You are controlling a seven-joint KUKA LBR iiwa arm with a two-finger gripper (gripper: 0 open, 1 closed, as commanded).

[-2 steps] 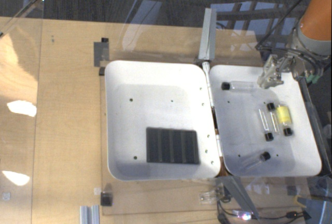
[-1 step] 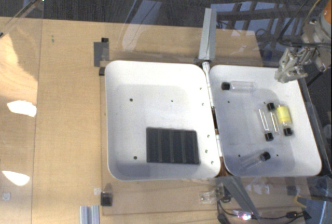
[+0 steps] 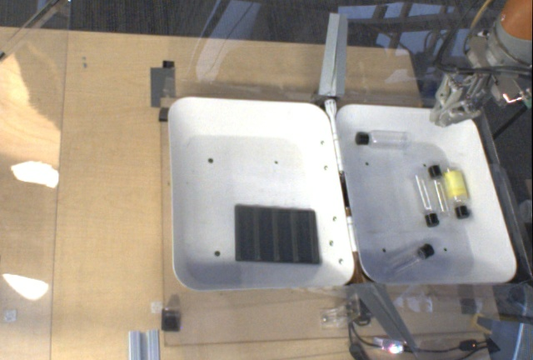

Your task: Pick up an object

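The right bin (image 3: 491, 254) holds several small clear vials with black caps. One vial (image 3: 381, 137) lies near the bin's back left. A clear one (image 3: 430, 194) lies beside a yellow-filled one (image 3: 455, 187) in the middle right. Another (image 3: 410, 257) lies near the front. My gripper (image 3: 456, 103) hangs over the back right corner of this bin, above the rim and apart from every vial. Nothing shows between its fingers.
The left bin (image 3: 191, 183) holds a flat black ribbed block (image 3: 276, 234) near its front. A grey metal bar (image 3: 334, 58) rises between the bins at the back. Cables run beside the arm at the upper right.
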